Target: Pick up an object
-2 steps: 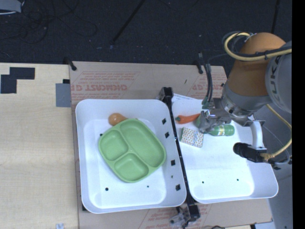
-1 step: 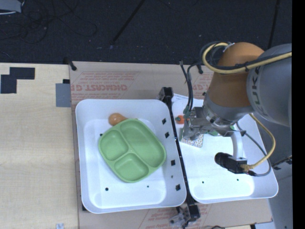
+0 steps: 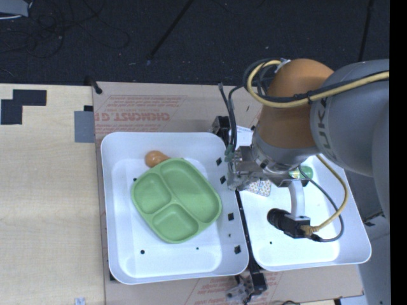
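The hand [image 3: 254,178] is hanging low over the right bin [image 3: 346,250], near its left wall, above a small patterned object [image 3: 259,187]; whether it is clenched I cannot tell. Judging by this, the reach-down step is underway, and next calls for closing and lifting. In the left bin [image 3: 117,259] are lying a green divided plate [image 3: 176,199] and an orange ball [image 3: 154,158].
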Robot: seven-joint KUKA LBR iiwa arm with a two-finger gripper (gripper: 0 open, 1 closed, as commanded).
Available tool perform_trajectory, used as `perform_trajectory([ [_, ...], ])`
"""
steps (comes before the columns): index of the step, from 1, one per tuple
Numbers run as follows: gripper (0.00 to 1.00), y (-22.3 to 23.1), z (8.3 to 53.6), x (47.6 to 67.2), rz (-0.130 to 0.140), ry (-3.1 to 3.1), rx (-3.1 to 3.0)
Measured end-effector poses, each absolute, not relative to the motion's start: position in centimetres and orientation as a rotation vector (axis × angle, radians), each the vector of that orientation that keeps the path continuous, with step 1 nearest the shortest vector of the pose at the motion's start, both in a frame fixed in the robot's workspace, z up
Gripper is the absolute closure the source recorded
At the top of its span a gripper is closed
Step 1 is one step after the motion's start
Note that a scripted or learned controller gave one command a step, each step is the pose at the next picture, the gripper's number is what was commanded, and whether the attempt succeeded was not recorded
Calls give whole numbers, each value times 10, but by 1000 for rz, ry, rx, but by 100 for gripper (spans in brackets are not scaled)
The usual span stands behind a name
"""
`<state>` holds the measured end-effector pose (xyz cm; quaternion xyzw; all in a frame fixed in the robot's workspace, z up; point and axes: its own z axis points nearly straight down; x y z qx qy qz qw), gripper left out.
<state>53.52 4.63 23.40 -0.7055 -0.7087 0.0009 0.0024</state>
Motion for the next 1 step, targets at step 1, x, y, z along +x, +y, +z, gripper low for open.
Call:
perform_trajectory([
  [1,100,90,238,523,4,-2223,-2213],
])
